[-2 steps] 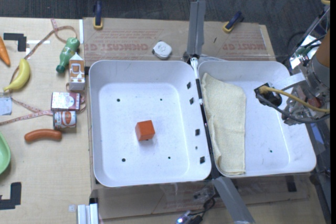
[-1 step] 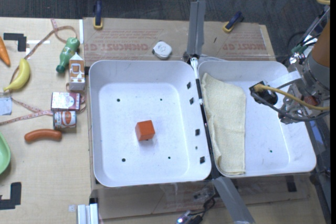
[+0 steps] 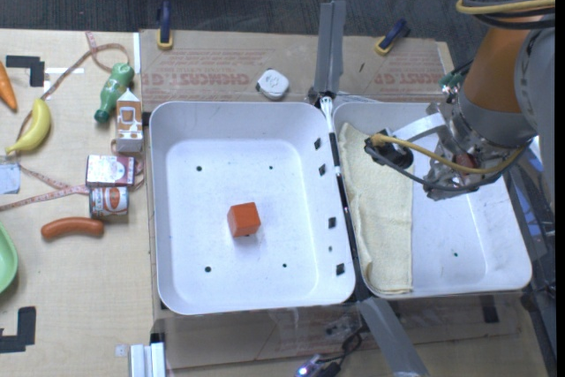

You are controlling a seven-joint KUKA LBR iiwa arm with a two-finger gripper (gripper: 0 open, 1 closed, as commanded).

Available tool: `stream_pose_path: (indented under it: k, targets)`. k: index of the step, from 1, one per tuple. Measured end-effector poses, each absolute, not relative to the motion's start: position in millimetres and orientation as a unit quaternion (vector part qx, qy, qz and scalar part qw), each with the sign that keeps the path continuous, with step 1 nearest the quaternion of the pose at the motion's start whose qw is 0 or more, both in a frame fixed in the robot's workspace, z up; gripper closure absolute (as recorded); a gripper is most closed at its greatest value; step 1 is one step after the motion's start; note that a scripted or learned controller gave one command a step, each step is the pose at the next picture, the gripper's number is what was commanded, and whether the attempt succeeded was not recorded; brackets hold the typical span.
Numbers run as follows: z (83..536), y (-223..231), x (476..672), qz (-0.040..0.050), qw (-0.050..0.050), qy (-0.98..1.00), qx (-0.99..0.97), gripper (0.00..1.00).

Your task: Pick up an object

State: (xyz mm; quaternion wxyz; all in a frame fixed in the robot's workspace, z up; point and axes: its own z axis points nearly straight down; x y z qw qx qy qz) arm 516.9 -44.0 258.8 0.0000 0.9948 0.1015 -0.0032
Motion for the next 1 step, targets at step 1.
stream_pose_path:
  k: [1]
  targets:
    - [279.3, -111.5, 535.6, -0.002, 0.0, 0.244, 0.97, 1.0]
